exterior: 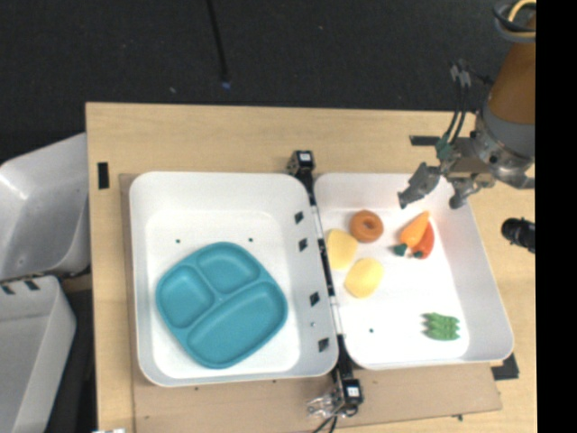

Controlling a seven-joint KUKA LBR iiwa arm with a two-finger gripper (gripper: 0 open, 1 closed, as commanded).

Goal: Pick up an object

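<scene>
From the one overhead cam, I'm seeing the gripper [438, 188] hovering over the right bin [482, 309], fingers spread wide and gripping nothing, so the pick isn't looking started. It's sitting just above the carrot [416, 234], which I'm guessing is the target. The donut [366, 225] and two yellow lumps [352, 264] are crowding the left side. The green piece [442, 327] is lying well apart. The far wall is running close behind the gripper, but there's open floor right of the carrot.
</scene>
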